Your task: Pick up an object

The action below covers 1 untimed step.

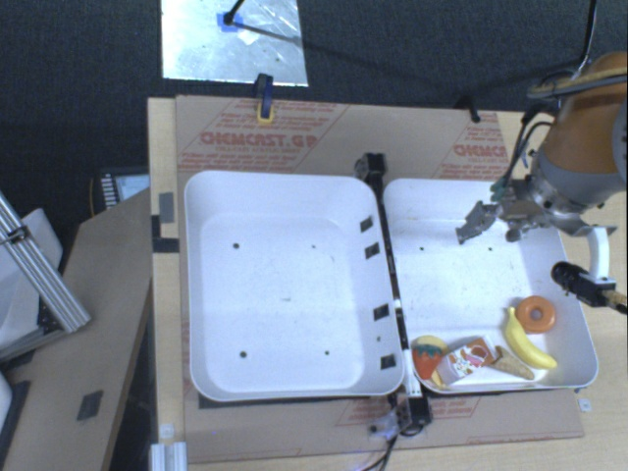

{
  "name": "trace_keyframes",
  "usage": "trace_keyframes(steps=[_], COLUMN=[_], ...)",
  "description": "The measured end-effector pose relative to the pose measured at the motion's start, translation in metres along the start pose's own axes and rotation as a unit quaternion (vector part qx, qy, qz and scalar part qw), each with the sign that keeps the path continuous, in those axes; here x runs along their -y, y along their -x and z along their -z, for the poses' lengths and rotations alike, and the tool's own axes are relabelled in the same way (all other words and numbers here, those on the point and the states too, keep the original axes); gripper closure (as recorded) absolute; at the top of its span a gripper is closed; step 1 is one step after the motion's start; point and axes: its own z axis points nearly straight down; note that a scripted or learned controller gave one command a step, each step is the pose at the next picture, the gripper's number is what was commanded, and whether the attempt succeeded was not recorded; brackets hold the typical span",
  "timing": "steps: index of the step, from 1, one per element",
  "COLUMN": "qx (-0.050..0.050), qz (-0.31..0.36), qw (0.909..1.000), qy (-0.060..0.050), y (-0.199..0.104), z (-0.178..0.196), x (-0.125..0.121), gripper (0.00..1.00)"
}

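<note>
My gripper (494, 222) hangs over the back part of the right bin (461, 283), with its two fingers spread apart and nothing between them. Along the right bin's front edge lie several small objects: a yellow banana (527, 342), an orange ring-shaped toy (536, 313), a red-orange round fruit (428, 353), a red and white packet (465, 358) and a brown cone-like piece (511, 365). All of them lie well in front of the gripper and apart from it.
The left bin (280, 283) sits beside the right one, with black clips (373, 251) along the shared rim. A cardboard sheet (324, 130) lies under both bins. A black bracket (581, 283) sticks over the right bin's right rim.
</note>
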Motion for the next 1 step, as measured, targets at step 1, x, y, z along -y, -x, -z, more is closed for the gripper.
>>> trace_keyframes(steps=[1], qx=[0.000], qz=[0.004], qw=[1.0000], qy=[0.008], y=[-0.0606], z=[0.1540], x=[0.0369], gripper=[0.00])
